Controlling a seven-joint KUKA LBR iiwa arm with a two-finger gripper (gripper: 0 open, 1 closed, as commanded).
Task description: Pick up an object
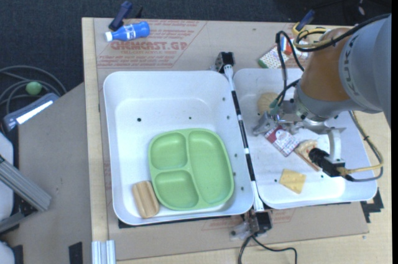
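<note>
In the right bin, my gripper hangs low over the bin's left part, under the grey wrist and orange band. A red-and-white packet lies just below and right of it, touching or very near it. A tan piece sits just behind the gripper. A brown-and-white piece rests to the right of the packet. A yellow wedge lies near the bin's front, apart from the gripper.
The left bin holds a green divided plate and a wooden block at its front left. A blue-and-white bottle lies on the bench behind the bins. Cables run along the right bin's right side.
</note>
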